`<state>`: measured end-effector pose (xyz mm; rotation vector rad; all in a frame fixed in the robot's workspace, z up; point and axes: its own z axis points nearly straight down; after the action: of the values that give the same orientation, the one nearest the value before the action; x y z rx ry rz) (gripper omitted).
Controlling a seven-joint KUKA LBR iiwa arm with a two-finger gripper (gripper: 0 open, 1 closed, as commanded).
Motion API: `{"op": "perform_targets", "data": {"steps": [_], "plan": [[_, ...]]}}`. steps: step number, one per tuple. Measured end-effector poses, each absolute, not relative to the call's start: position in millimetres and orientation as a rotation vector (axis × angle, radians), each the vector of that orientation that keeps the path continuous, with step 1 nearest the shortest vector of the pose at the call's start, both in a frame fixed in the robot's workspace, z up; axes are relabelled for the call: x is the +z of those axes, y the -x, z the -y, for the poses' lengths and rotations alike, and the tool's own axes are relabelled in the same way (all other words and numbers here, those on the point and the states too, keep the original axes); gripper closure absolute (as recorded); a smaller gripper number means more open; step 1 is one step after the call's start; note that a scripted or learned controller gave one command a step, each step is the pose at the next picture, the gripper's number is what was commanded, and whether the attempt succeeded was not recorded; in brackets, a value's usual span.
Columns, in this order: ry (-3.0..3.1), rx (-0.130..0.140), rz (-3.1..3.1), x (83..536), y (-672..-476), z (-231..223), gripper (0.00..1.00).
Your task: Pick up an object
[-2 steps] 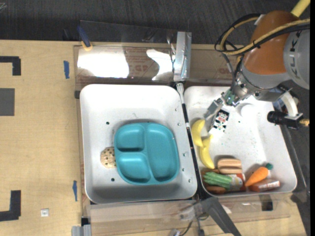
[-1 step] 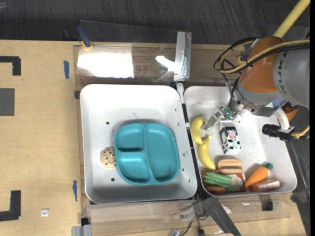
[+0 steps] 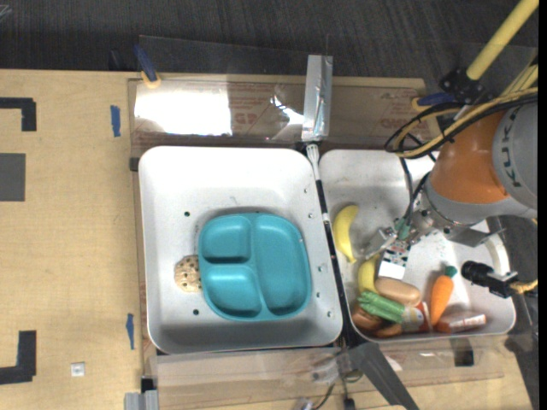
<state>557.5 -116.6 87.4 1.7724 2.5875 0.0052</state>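
The right bin (image 3: 367, 171) holds a heap of toy food. A yellow banana (image 3: 344, 231) lies at its left wall, with a smaller yellow piece (image 3: 367, 276) below it. A tan bread roll (image 3: 398, 292), a green pod (image 3: 382, 307) and an orange carrot (image 3: 441, 297) crowd the front. My gripper (image 3: 396, 239) hangs low in the middle of this bin, just right of the banana and above the roll. A small white tag sits right under it. The arm's grey and orange wrist (image 3: 466, 178) covers the bin's far right part.
In the left bin (image 3: 162, 186) a teal divided plate (image 3: 254, 265) lies flat, with a speckled cookie (image 3: 187, 272) against its left edge. A pink tube (image 3: 463, 321) lies at the right bin's front rim. Yellow cables (image 3: 444, 114) loop behind the arm.
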Motion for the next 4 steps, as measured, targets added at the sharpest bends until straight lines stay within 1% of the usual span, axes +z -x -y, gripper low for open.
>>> {"op": "perform_targets", "data": {"steps": [1, 2, 3, 4], "plan": [[-1.769, 0.012, -2.582, 99, -560.1, 116, 1.0], [-1.77, 0.01, -2.583, 99, -559.6, 116, 0.0], [-1.813, 0.006, -2.558, 96, -519.3, 120, 0.0], [-1.336, 0.01, -2.822, 90, -485.7, 110, 0.0]]}}
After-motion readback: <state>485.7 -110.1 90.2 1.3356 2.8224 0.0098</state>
